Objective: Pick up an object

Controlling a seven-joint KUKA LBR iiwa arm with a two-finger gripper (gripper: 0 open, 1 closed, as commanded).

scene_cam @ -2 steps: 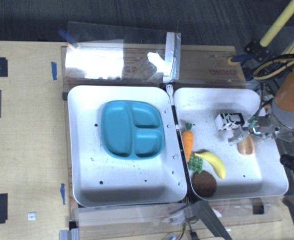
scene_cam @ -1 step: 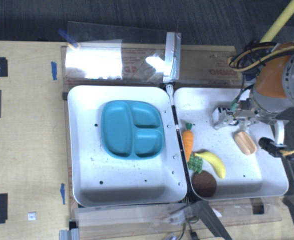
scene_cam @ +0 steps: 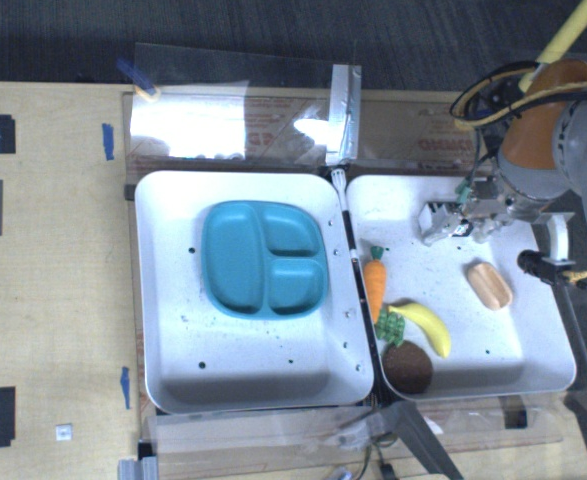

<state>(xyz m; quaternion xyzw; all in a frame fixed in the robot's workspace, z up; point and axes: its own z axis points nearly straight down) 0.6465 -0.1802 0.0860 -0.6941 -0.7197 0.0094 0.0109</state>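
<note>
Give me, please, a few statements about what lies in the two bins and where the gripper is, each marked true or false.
1. The blue divided plate lies in the left bin. True.
2. The carrot lies on the plate. False: it lies in the right bin, by its left wall.
3. The gripper holds the banana. False: the banana lies on the bin floor, apart from it.
4. A brown coconut-like ball sits below the banana. True.

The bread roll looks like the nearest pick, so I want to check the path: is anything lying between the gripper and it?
Nothing visible does. The gripper is over the upper part of the right bin, and bare white floor separates it from the bread roll. The banana and carrot lie off to the left.
</note>
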